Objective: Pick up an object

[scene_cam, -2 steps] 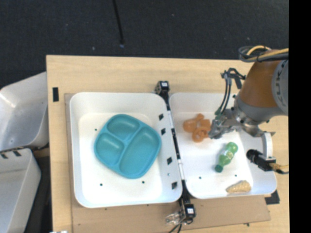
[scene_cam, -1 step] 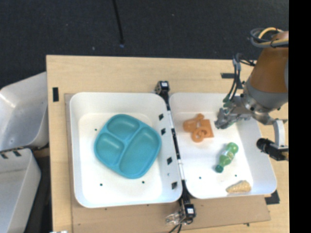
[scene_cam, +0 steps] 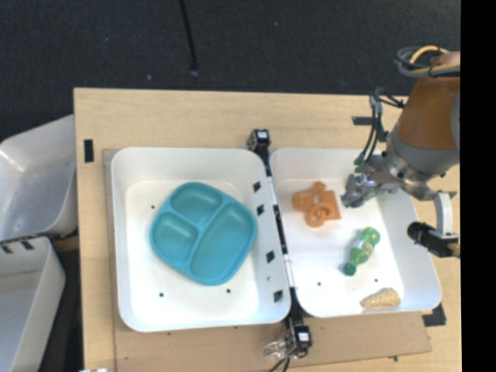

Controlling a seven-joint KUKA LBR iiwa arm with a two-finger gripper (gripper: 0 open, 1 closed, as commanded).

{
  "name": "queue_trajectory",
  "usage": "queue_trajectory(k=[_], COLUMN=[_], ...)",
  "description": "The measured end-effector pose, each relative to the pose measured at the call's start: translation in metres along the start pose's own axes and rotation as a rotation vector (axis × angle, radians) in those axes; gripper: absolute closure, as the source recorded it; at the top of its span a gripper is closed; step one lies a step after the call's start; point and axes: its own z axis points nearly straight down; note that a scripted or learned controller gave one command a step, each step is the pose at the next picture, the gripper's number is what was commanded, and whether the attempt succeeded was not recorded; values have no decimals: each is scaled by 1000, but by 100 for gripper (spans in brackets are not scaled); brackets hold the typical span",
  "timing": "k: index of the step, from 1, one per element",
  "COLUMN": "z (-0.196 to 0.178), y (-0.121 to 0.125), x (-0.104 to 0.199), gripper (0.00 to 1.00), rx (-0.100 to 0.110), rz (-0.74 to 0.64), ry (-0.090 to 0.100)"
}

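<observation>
The arm [scene_cam: 425,122] reaches in from the right and bends down over the right bin [scene_cam: 403,281], its orange band sitting above the grey wrist. The gripper [scene_cam: 355,192] hangs low in the upper middle of that bin, dark and small from this angle; whether it is released or clenched cannot be told, and nothing shows clearly caught in it.

Just to the left of the gripper lies an orange toy [scene_cam: 317,204], a flat piece with loops, its right edge very close to the gripper; whether the two touch cannot be told. Below the gripper and slightly right lies a green bottle [scene_cam: 362,249], tilted on its side with the cap end pointing down-left, apart from the orange toy. Further below, near the bin's front edge, rests a tan wedge [scene_cam: 380,299], well apart from the gripper.

Far to the left of the gripper, across the divider between the bins, the left bin [scene_cam: 132,293] holds a blue plate [scene_cam: 204,232] with three compartments, lying flat near its middle. Both bins sit side by side on the wooden surface [scene_cam: 194,115]. Cables [scene_cam: 376,130] run down along the arm toward the wrist.
</observation>
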Motion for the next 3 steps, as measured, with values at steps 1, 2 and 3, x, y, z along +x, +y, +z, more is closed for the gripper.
queue_trajectory(k=[1, 2, 3], z=[-12, -3, -18], y=[10, 21, 26], x=[59, 112, 165], gripper=[100, 100, 100], rx=[-1, 0, 0], rz=[-6, -5, -5], ry=[1, 0, 1])
